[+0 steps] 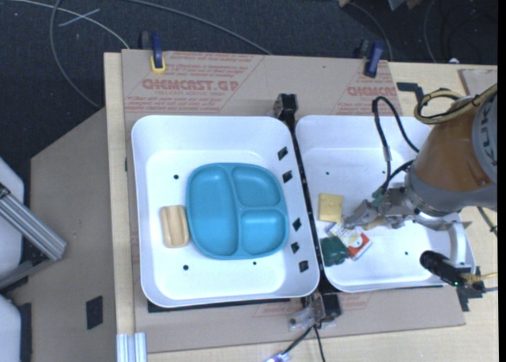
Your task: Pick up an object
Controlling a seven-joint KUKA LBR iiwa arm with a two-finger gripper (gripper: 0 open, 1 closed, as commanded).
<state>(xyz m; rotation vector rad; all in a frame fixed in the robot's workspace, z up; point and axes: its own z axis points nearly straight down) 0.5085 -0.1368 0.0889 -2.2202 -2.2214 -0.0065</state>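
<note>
In the right bin (356, 155), several small objects lie near its left wall. A yellow block (330, 208) sits highest, a red and white packet (358, 244) lies below it, and a dark green piece (333, 252) rests at the bin's front left. My gripper (357, 220) reaches in from the right and hovers low just above the packet, right of the yellow block. Whether it touches anything is unclear. The grey arm with its orange band (451, 155) covers the right side of this bin.
The left bin (150, 194) holds a blue divided plate (236, 209) and a tan bread-like piece (174, 225) to its left. A black divider with clips (291, 186) runs between the bins. A black cable (383, 131) loops over the right bin.
</note>
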